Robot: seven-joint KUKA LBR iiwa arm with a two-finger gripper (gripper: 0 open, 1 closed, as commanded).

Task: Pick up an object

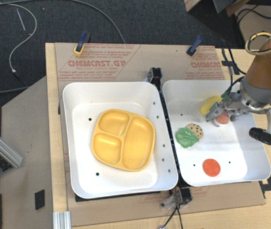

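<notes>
- The gripper [222,114] is lowered into the right bin [249,171], near that bin's far right side, directly over a small pinkish-red piece [222,119].
- Whether the fingers are spread or closed around that piece cannot be told; the metal of the wrist hides the tips.
- The pinkish-red piece, taken as the target, is seen touching or just under the gripper, just right of a yellow piece [208,106] and well up from an orange-red disc [211,167] at the bin's near side.
- It is judged to be a light, hard plastic toy, rounded and smooth, so it may slip or roll out of a pinch; a hold across its widest middle is advised, with the fingers brought low beside it.
- The yellow piece lies so near that it may be nudged or caught by one finger.
- In the right bin, four or five small items are counted: one yellow piece, one pinkish-red piece, one green leafy piece [186,138], one speckled biscuit-like round [195,130] touching the green one, and one orange-red disc.
- In the left bin [78,175], one yellow divided plate [124,140] with three compartments is counted, lying flat in the middle.
- Two white bins are counted, side by side.
</notes>
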